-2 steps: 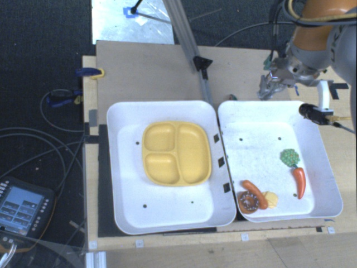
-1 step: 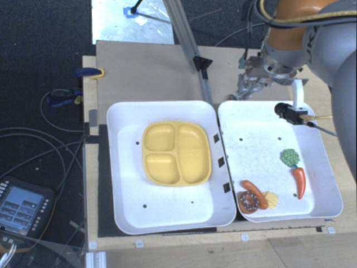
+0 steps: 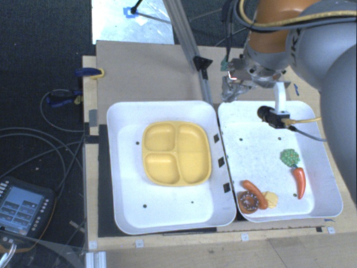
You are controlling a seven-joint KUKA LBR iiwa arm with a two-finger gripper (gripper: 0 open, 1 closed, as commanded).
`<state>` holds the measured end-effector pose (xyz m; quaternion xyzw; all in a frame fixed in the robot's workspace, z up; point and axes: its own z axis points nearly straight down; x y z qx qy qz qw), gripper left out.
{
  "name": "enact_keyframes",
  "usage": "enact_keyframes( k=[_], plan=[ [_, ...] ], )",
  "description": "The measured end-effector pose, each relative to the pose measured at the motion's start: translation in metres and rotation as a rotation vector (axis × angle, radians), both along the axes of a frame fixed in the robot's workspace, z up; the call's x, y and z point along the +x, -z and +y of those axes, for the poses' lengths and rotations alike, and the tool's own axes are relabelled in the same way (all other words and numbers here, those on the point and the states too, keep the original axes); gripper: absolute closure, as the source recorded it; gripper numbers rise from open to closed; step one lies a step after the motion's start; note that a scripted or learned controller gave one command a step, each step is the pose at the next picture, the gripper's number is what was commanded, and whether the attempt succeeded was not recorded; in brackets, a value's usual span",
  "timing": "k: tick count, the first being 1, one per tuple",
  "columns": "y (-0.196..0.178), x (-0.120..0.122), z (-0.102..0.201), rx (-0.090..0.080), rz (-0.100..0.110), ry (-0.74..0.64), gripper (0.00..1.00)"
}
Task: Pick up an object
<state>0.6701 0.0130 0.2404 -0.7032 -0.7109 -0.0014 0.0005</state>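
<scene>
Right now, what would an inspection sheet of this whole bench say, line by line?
Surface: brown bench bearing two white bins, left bin and right bin, side by side.
Job's things: carrot, broccoli, sausage, doughnut and a small yellow piece, all in the right bin.
Clutter: yellow divided plate in the left bin.
Grippers: gripper above the right bin's far edge; nothing seen in it.
Cables: loose cables on the floor at left; yellow hose across the right bin.
Surroundings: handheld control screen, tripod leg, dark carpet.
</scene>
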Motion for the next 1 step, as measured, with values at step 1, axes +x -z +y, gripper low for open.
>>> enact_keyframes(
  k=[1],
  plan=[
    [-0.0075, -0.0016, 0.0574, 0.0, -0.001, 0.0, 1.0]
  ],
)
